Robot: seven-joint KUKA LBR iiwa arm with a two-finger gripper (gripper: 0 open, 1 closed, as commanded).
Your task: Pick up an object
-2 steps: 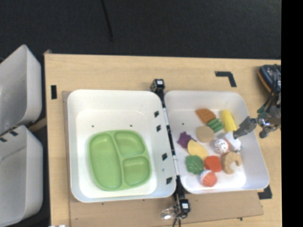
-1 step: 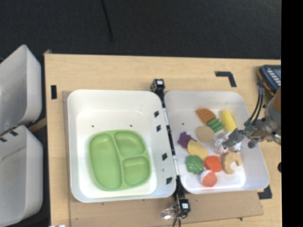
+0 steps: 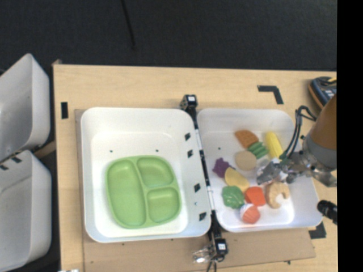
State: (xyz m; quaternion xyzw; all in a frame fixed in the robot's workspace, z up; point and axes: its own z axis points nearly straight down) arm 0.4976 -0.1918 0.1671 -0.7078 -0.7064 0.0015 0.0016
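The right bin [image 3: 227, 123] holds several toy foods: an orange piece [image 3: 246, 137], a yellow corn [image 3: 274, 144], a green piece [image 3: 258, 149], a beige round piece [image 3: 245, 161], a purple piece [image 3: 222, 167], a yellow piece [image 3: 236, 179], a green broccoli [image 3: 232, 196], a red-orange piece [image 3: 254, 195], a tan ring-shaped piece [image 3: 277, 194] and a red-and-white piece [image 3: 250, 213]. My gripper [image 3: 272, 171] reaches in from the right and hangs low over the middle of the pile, just above the tan ring piece and right of the beige piece. I see nothing clearly held.
The left bin [image 3: 96, 123] holds a green divided plate [image 3: 143, 190]. Black clips [image 3: 188, 101] sit along the seam between the bins. The arm's orange band [image 3: 326, 126] and cables stand over the right bin's right wall. Bare wooden bench surrounds the bins.
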